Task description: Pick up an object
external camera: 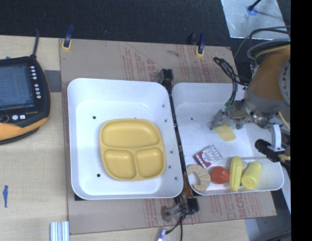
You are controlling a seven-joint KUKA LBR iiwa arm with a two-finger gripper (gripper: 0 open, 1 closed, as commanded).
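Observation:
My gripper hangs over the upper middle of the right bin, open, with its two grey fingers spread. A pale yellow block lies on the bin floor just below the fingertips, and nothing sits between them. Along the bin's front edge lie a red and white packet, a beige ridged piece, a red tomato, a yellow corn cob and a yellow cylinder.
The left bin holds a yellow divided plate. A teach pendant lies on the bench at the far left. The arm's orange band stands over the right bin's far right corner.

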